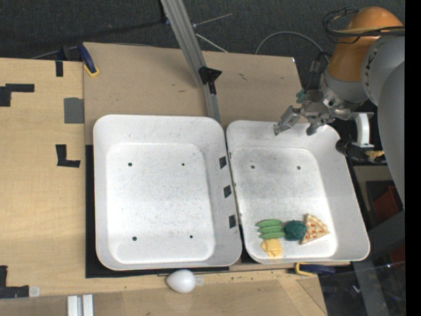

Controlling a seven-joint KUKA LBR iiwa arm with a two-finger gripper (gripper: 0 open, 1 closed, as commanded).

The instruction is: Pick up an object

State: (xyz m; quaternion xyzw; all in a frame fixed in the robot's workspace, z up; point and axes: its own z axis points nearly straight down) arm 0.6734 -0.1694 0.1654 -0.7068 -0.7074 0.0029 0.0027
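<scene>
So the stuff worth grabbing is a little huddle at about 5 o'clock in the right bin (342, 176), down by its near edge: green pea pod (268, 226), dark green broccoli (295, 230) just beside it, a pizza slice (315, 229) touching the broccoli on the far side, and a yellow piece (272, 247) tucked right under the pea pod. My hand (300, 122) is up at 12 o'clock over the same bin's far rim, fingers spread open, nothing between them. So everything lies straight toward 6 o'clock from me, well apart. The pea pod's long axis runs 9-to-3. There's also a white egg (181, 281) sitting on the table below the left bin (158, 127).
</scene>
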